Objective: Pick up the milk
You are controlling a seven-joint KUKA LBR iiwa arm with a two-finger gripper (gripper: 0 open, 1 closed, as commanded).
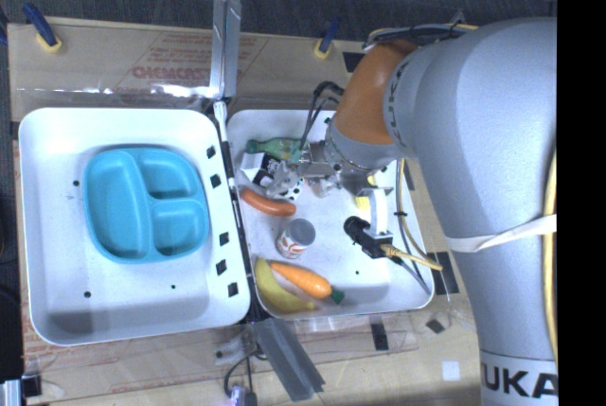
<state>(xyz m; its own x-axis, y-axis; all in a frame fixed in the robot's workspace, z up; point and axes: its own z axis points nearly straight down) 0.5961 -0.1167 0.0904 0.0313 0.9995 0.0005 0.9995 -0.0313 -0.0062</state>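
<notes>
My gripper [281, 175] is low in the upper left part of the right bin [417, 292], reaching in from the right under the grey arm. Right at its tip is a small white and black thing [265, 169]; I cannot tell whether it is the milk or part of the gripper. A green bottle [272, 148] lies just behind the gripper. A red sausage [268, 202] lies just in front of it.
In the right bin a small can [296, 238] stands near the middle, with a carrot [301, 279] lying on a banana [275, 297] at the front edge. The left bin [47, 205] holds a blue divided tray [147, 203].
</notes>
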